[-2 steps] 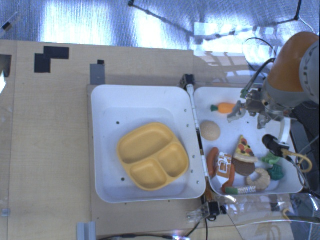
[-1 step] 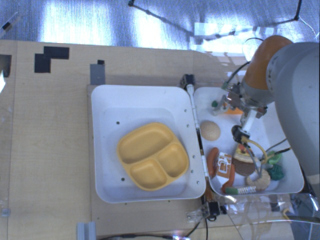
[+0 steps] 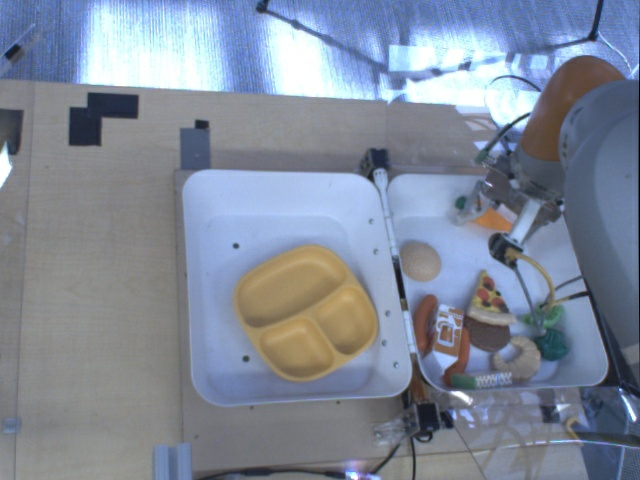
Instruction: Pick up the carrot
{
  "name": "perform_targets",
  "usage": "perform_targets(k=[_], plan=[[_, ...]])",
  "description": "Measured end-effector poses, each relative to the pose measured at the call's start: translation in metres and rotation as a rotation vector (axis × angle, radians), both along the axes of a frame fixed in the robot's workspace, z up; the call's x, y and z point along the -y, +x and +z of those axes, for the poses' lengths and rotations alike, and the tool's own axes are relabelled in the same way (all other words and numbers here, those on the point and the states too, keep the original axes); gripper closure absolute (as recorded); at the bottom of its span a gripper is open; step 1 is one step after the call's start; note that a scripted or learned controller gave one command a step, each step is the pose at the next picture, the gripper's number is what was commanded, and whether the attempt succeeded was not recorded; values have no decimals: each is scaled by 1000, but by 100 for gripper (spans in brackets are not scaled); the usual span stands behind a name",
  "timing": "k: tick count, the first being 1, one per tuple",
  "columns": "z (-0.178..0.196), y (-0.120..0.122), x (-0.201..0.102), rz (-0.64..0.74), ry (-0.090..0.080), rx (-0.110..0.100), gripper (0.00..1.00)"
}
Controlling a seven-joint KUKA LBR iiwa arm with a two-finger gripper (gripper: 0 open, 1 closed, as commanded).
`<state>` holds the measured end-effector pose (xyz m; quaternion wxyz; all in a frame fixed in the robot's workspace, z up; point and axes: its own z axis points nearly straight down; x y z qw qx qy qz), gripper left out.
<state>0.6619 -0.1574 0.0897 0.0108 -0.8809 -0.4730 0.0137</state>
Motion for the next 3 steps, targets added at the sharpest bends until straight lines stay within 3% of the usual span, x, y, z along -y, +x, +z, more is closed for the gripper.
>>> perform_targets(k=[1,2,3], plan=[[14,6,-4,12,-4,21,100],[-3,9,-72,-166,-5,39,100],[127,-22,-6,218,-10,50,100]])
